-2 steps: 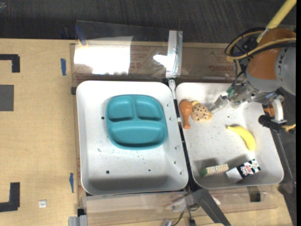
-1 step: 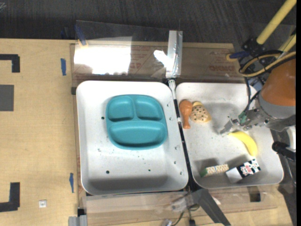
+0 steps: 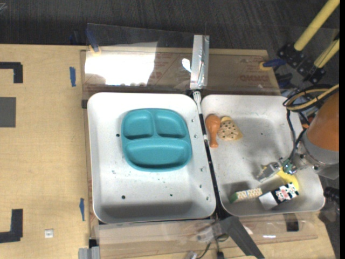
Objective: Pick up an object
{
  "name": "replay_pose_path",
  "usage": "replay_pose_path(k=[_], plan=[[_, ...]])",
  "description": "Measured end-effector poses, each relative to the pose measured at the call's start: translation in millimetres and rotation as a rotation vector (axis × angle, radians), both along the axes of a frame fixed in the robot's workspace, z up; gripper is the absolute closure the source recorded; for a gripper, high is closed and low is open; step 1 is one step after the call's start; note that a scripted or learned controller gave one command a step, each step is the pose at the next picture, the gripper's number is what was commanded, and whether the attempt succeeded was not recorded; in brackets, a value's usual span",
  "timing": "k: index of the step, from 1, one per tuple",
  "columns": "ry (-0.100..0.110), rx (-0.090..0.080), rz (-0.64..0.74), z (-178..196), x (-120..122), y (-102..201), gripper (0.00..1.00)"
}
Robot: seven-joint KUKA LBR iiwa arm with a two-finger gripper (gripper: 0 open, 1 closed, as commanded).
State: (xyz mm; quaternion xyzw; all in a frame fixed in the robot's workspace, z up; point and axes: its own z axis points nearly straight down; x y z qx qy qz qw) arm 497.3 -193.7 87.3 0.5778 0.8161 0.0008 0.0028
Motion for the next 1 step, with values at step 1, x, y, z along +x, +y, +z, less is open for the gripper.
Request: replay_pose_path(k=[1], plan=[[-0.008, -0.002, -0.001, 11.7, 2.5, -0.3, 1.00]])
